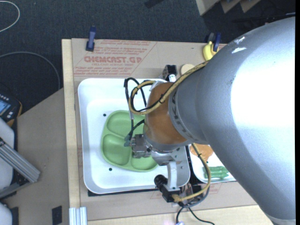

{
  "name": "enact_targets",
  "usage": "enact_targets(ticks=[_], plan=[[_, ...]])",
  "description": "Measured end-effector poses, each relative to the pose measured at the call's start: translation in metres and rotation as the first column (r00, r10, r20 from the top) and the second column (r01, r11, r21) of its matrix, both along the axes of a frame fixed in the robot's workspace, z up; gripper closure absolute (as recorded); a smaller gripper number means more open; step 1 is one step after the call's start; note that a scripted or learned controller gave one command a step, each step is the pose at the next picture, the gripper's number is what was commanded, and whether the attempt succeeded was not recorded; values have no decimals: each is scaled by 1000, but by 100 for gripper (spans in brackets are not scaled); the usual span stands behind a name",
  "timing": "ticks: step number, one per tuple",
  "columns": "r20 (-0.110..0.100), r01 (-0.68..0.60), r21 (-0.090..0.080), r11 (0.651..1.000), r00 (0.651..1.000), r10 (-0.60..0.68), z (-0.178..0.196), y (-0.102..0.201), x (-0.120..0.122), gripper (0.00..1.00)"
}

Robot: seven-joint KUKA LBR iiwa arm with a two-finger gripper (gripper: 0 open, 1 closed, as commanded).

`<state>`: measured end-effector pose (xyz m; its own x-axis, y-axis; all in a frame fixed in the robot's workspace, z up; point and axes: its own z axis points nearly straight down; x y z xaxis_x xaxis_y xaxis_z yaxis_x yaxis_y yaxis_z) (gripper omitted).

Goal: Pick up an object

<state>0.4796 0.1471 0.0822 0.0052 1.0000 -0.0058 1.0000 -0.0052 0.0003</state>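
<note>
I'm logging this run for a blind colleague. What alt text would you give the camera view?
A large grey robot arm with an orange band reaches from the right over the left white bin, its wrist above a green divided plate lying in that bin. A green object and an orange one show in the right bin beneath the arm.

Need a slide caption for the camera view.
Arm reaches over left white bin, above a green sectioned dish.

dark carpet floor (42,22); pale wood bench (70,125); aluminium rail (18,163) at left.
</note>
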Motion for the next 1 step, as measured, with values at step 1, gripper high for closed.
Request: enact_targets(ticks=[1], plan=[[13, -9, 12, 1000, 1000, 9, 120, 34, 21, 100]])
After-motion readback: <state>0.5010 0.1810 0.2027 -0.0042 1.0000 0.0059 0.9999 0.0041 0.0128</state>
